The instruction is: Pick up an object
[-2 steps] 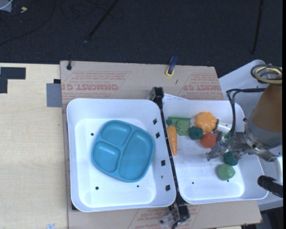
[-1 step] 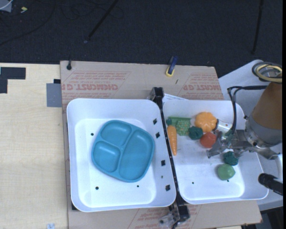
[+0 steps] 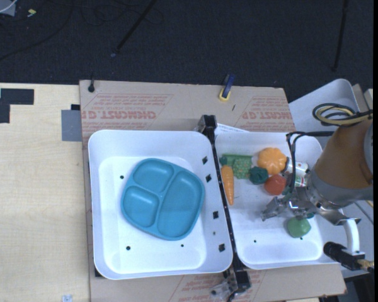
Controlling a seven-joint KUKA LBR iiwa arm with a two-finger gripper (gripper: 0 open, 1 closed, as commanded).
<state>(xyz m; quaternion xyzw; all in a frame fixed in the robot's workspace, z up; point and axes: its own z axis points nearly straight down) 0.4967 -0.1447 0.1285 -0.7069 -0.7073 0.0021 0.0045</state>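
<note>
Dark floor w/ cables up top; pale bench (image 3: 31, 194) carries cardboard (image 3: 176, 109) under two white bins. Left bin (image 3: 107, 257) holds a blue divided plate (image 3: 162, 197), flat, prob. a drop-off spot. Right bin (image 3: 258, 257) has the toys: carrot (image 3: 228, 184), orange ball (image 3: 272, 160), red ball (image 3: 275, 184), green ball (image 3: 297, 227). Gripper (image 3: 278, 207) sits low btwn red & green balls, fingers spread, nothing in them.

Green ball (image 3: 297, 227), rt bin (image 3: 252, 247) front-right

Smooth white plastic bins (image 3: 107, 168), matt blue plastic divided plate (image 3: 162, 197), printed brown cardboard (image 3: 151, 109), pale wood bench (image 3: 31, 200)
</note>
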